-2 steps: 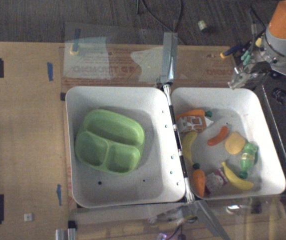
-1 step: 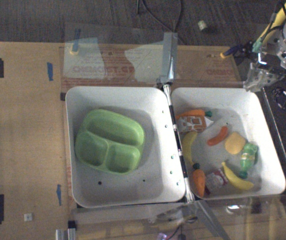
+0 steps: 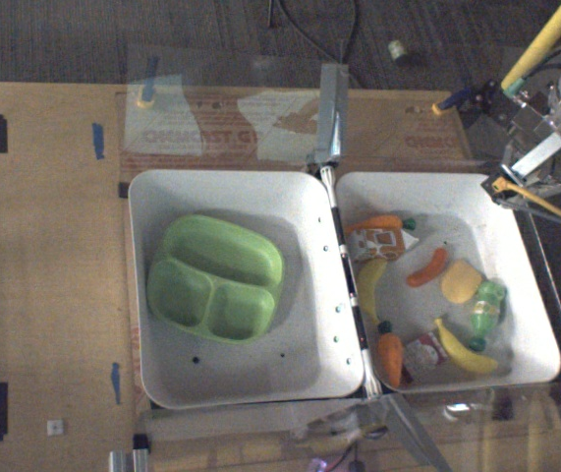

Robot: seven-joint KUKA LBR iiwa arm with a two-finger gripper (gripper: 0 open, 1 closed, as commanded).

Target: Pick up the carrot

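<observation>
Camera view: two white bins side by side on the bench. Left bin point(image 3: 162, 362) holds a green divided tray point(image 3: 215, 277), three compartments, lying flat toward the left wall. Right bin point(image 3: 526, 264) holds the toy food. Carrot point(image 3: 389, 358) lies at the near-left corner, orange body with green top pointing away, close to the divider wall. A second carrot-like orange piece point(image 3: 378, 222) sits at the far-left corner, touching a small carton point(image 3: 376, 246). Pale banana point(image 3: 368, 289) lies along the divider between them. Orange sausage-shaped piece point(image 3: 427, 267) mid-bin, yellow round piece point(image 3: 461, 282) beside it, green bottle point(image 3: 486, 308), yellow banana point(image 3: 465, 352) near the front wall. Arm end point(image 3: 545, 155) sits at the upper right past the bin's far-right corner (gripper state: cannot tell), well apart from the carrot.
</observation>
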